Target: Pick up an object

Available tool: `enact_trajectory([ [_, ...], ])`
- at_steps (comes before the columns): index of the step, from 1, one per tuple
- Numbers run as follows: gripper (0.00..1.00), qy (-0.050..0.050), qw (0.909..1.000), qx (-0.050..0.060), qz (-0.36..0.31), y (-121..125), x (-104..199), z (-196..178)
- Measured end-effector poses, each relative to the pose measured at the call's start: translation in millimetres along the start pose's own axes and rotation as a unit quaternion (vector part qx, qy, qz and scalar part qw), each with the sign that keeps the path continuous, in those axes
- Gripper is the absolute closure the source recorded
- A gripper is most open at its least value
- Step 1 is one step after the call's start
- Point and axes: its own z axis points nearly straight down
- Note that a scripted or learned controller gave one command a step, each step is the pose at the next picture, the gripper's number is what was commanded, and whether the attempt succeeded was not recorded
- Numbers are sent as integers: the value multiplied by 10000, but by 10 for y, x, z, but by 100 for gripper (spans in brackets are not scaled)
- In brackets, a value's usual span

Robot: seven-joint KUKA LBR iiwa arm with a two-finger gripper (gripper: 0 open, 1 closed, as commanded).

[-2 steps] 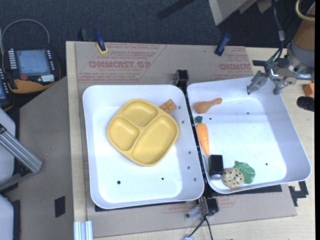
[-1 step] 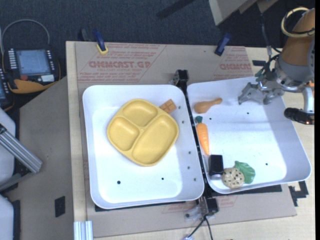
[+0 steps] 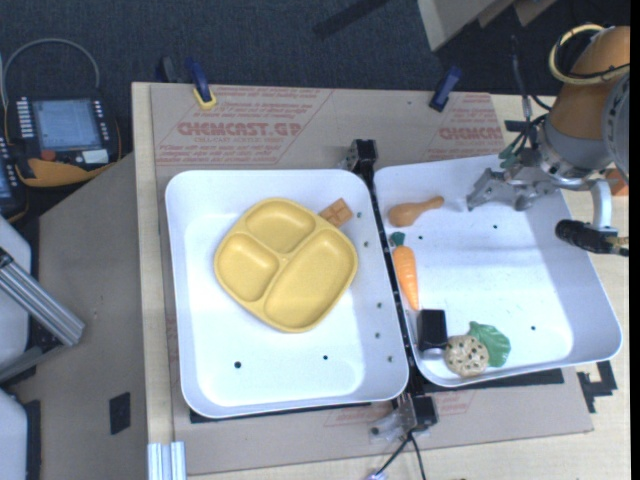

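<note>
Nearest candidate for the pick: a toy chicken leg [image 3: 415, 210], lying flat in the right bin [image 3: 510, 268] near its far left corner, just beside the tool [image 3: 500, 194] and apart from it. Probably hollow plastic, so light and stiff, with a smooth skin likely to slip under a loose pinch. Best taken across the thick rounded end, where both sides offer some bulk; thin bone end likely to squirt out or swing. Little risk of breakage.

Looks: pale tan-orange, plump at the left end, tapering to a narrow knobbed shaft pointing right toward the tool.

Tool hovering low over the far side of the right bin, fingers spread, nothing between them.

Other options in the same bin: an orange carrot [image 3: 405, 273] with a green top, lying along the left wall, long and narrow, probably just as light and slick; nearer the front edge, a black block [image 3: 432, 328], a speckled cookie [image 3: 462, 355] and a green leaf [image 3: 492, 343], crowded together and touching, harder to single out.

In the left bin [image 3: 230, 368], a yellow divided plate [image 3: 287, 263] and, at its far right edge, a small brown block [image 3: 336, 211]. Both bins side by side on the bench [image 3: 300, 118].
</note>
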Motion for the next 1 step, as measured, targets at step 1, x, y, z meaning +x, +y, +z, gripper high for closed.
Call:
enact_trajectory([
  [1,100,-46,10000,-21,-8,3,-27,-95],
])
